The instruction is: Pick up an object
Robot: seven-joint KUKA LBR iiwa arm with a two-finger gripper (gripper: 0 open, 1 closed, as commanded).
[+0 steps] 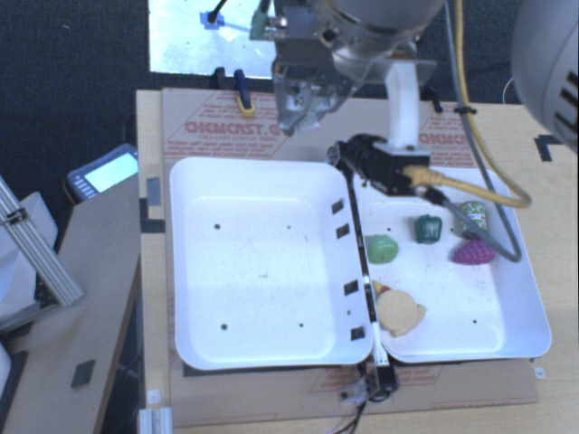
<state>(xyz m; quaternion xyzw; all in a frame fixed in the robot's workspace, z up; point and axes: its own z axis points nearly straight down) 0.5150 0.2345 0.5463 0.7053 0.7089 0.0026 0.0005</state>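
Observation:
My gripper [303, 114] hangs high over the back rim of the left bin [190, 242], near the divide between the two bins. Nothing shows in its grasp. The right bin [507, 333] holds several small things. Near its left wall lies a light green round piece [382, 249], and a dark green pepper [429, 229] sits just right of it. A magenta bumpy piece [473, 253] lies further right, with a grey-green can [472, 213] behind it. A tan round piece [398, 313] rests near the front left corner.
Both bins sit on a cardboard sheet [226, 125] on the wooden bench. A yellow cable [488, 193] arcs over the back of the right bin. A small device with a lit screen [104, 174] and a metal rail [36, 251] lie off the bench's left.

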